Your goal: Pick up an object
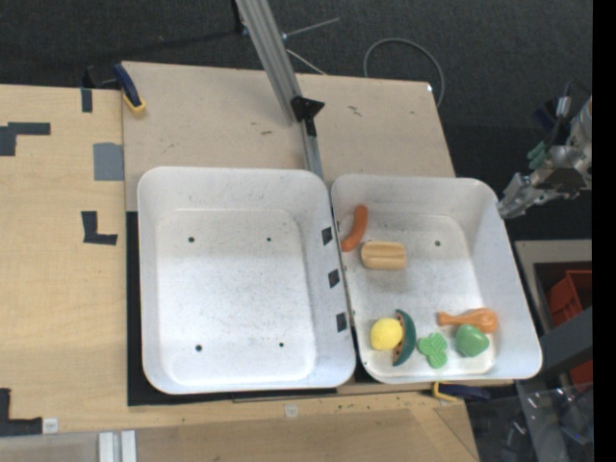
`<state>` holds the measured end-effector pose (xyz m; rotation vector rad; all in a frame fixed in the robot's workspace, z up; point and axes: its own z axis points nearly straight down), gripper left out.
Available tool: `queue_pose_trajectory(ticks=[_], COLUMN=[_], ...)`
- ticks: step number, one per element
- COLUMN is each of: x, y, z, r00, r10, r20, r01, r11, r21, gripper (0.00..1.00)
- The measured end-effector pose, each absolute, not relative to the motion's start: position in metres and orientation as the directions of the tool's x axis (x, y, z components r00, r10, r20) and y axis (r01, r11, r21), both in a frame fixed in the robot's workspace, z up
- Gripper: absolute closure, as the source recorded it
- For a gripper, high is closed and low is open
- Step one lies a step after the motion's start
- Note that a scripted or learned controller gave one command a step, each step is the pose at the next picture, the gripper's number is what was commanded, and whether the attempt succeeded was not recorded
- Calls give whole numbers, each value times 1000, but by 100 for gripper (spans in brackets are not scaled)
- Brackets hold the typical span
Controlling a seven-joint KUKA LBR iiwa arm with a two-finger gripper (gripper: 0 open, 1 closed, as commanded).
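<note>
Green toy (pixel 471 340) lumpy, orange stalk; yellow ball (pixel 386 334) beside.

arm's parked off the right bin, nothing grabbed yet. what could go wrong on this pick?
1. The yellow ball, dark green piece and small green item lie packed together in the right bin, so a grasp there may snag two or shove one.
2. The orange sausage hugs the bin wall; fingers may hit it.

Sausage (pixel 354 226), bread roll (pixel 383 255), lemon (pixel 386 334) and green toys (pixel 453 344) in right bin (pixel 500 258).
</note>
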<state>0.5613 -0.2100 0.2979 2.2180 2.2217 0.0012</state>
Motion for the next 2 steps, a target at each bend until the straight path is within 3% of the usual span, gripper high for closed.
queue_pose_trajectory(ticks=[2], x=[541], y=[-91], z=[267], r00=[-7], r10=[1000], r20=[2], r01=[1000], r11=[7], r21=[-4], gripper=[100])
